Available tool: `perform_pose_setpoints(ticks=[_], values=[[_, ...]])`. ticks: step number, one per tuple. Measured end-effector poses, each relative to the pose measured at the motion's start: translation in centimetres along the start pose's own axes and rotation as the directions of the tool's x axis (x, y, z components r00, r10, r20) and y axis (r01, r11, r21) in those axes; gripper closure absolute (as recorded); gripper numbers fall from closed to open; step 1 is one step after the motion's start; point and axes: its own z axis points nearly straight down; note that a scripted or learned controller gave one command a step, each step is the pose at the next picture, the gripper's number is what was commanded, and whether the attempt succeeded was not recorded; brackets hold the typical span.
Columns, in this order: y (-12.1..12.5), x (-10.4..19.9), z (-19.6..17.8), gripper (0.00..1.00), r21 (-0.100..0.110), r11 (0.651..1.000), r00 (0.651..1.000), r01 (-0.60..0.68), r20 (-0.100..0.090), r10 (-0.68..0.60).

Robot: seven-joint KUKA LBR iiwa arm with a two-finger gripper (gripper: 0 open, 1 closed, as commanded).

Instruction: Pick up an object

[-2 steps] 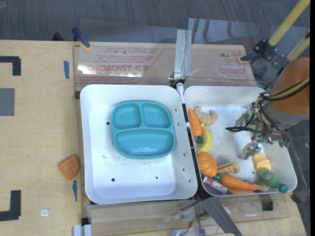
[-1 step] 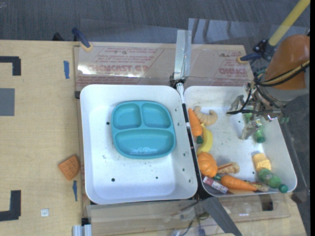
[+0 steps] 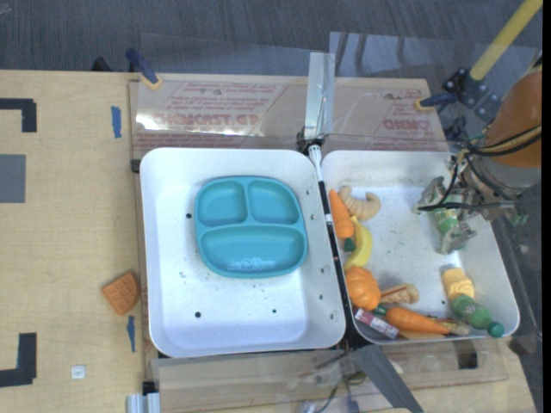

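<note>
My gripper (image 3: pixel 451 231) hangs over the right part of the right bin (image 3: pixel 405 192), below the orange-banded wrist (image 3: pixel 521 119). A small green object (image 3: pixel 445 221) sits right at the gripper's tip; whether it is held or lying on the bin floor is unclear. Toy foods are scattered in this bin. An orange carrot (image 3: pixel 342 213), a tan knobbly piece (image 3: pixel 363 202) and a yellow banana (image 3: pixel 364 246) lie along the left wall. An orange round fruit (image 3: pixel 362 286), a second carrot (image 3: pixel 415 320), a yellow corn piece (image 3: pixel 455 280) and a green item (image 3: pixel 479 314) lie near the front.
The left bin (image 3: pixel 172 299) holds a blue divided plate (image 3: pixel 250 227). A brown waffle-like toy (image 3: pixel 121 292) lies on the wooden bench left of the bins. A divider rail (image 3: pixel 327 231) separates the bins. A yellow pole (image 3: pixel 508 28) slants at the upper right.
</note>
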Motion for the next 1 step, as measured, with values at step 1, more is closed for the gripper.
perform_pose_setpoints(ticks=[1], values=[[-0.02,-0.51,-1.51,1.0,0.007,1.0,1.0,0.0,0.016,-0.001]])
